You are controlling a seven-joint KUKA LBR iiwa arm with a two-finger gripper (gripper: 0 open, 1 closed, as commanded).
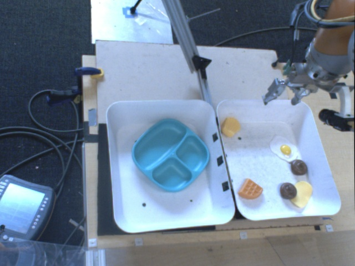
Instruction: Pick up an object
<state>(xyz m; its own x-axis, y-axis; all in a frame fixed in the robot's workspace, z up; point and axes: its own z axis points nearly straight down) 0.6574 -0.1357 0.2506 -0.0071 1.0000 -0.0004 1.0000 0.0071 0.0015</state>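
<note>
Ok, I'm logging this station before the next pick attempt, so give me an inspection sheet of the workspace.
Surface: bench bearing left bin and right bin side by side.
Job's things: right bin holds a yellow block, fried egg toy, waffle toy, two brown donuts and a pale yellow heart.
Clutter: teal divided plate in the left bin.
Grippers: gripper open, holding nothing, above the right bin's far rim.
Cables: black cables on the floor at left.
Surroundings: teach pendant, blue clamp, metal pole.
</note>
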